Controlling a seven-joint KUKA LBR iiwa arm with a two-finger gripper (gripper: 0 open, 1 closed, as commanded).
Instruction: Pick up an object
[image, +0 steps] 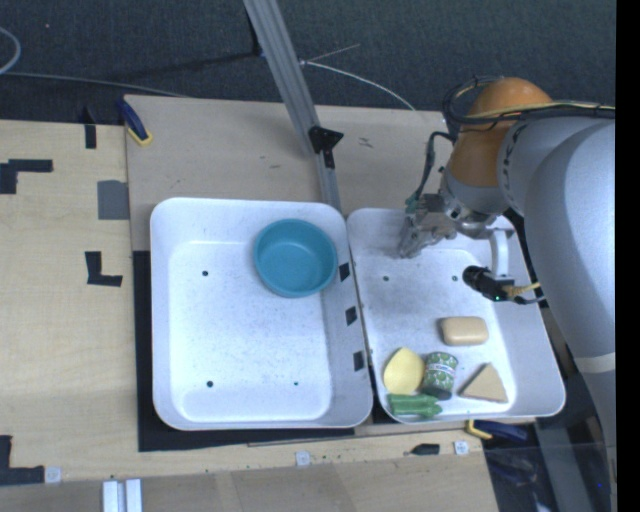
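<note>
Overhead slanted view of the surface (60, 330) carrying two shallow white bins side by side. The arm (570, 190), grey with an orange band (500, 100) above the wrist, reaches in from the right. Its fingers (412, 243) hang over the upper left part of the right bin (400, 300), tips close together above bare bin floor with nothing between them; whether they are fully closed cannot be told at this size.

All candidate objects in the right bin lie below the fingers, toward the near rim and well apart from them. A tan rounded block (463, 330) sits below and to the right of the fingers. Farther down, a yellow rounded item (403, 371) lies nearly straight below them, with a small green-labelled can (439, 374) just beside it on the right and a tan wedge (485, 385) beyond the can. A green elongated item (415, 405) lies touching or just under the yellow item, nearest the rim.

A blue bowl (294, 257) rests upright in the left bin (240, 340), to the left of the fingers and across the bins' shared rims.
</note>
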